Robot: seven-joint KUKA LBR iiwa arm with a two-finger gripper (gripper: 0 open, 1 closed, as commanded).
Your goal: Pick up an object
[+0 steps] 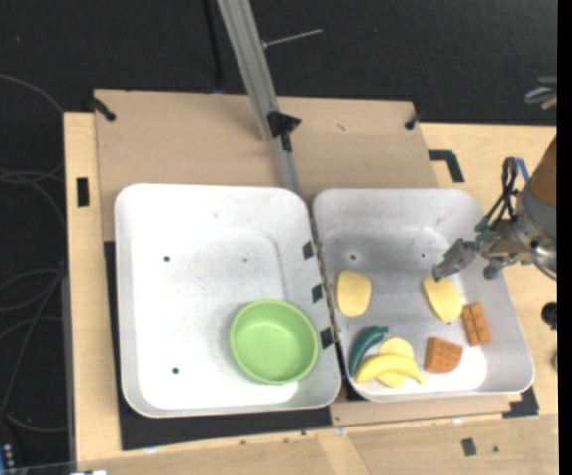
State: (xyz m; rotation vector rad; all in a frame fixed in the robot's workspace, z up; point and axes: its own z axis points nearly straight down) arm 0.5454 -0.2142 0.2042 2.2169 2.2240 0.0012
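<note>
The right bin (405, 216) holds several small items. These include a yellow lemon-like piece (353, 293), a second yellow piece (444, 301), a bunch of bananas (389, 363), a dark green item (367, 339), an orange block (442, 354) and a brown-orange bar (476, 324). My gripper (472, 265) hangs over the right bin's right side, just above and behind the second yellow piece. Its fingers stand apart, open, with nothing between them.
A green bowl (273, 340) sits in the near right corner of the left bin (187, 236). A slanted metal pole (251, 57) rises from behind the seam between the bins. The arm's wrist and cables lie over the right bin's right rim.
</note>
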